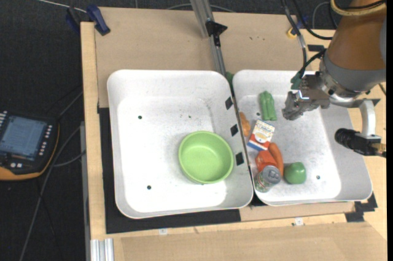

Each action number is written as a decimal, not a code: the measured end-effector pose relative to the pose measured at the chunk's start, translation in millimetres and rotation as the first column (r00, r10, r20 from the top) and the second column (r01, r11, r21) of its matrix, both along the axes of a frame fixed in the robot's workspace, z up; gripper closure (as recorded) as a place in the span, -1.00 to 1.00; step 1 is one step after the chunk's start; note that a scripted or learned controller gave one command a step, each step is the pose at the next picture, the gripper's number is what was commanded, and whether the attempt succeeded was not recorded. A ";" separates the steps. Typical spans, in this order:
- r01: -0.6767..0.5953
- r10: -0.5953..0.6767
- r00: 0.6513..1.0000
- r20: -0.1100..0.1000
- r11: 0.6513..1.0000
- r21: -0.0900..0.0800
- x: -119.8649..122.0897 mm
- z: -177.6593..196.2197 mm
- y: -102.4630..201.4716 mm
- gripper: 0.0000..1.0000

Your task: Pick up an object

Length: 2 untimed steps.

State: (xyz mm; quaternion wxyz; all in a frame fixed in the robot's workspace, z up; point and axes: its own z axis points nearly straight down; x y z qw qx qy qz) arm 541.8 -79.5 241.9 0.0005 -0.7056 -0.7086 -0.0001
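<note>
Jaws: cannot tell whether apart or together; the gripper [293, 107] reads as a dark cluster at the end of the arm, with nothing seen between its fingers.
Gripper position: over the right bin [344, 183], upper middle, above bare white floor.
Nearest object: green stick [267, 105], just beside the gripper toward the view's left, roughly level with it.
Long axis of stick: runs up-down in the view, nearly parallel to the wall between the bins.
Next objects out: small carton [262, 134] below the stick; orange carrot-like piece [272, 157] and can [268, 177] lower still, packed close together against the dividing wall.
Green round piece: [295, 172] stands a little apart from that cluster, below the gripper and near the bin's front.
Left bin: [141, 88] holds a green bowl [206, 156], well apart from the gripper.
Judgement: the stick looks the likeliest target; a short sideways shift and a close across its narrow width should suit.
Risk: the lower cluster is crowded, so fingers may catch two things.
</note>
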 end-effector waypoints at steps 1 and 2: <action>0.000 0.000 1.000 0.001 1.000 0.000 -14.6 -1.3 50.7 1.00; 0.000 0.000 1.000 -0.001 1.000 0.000 -16.5 -13.2 103.8 1.00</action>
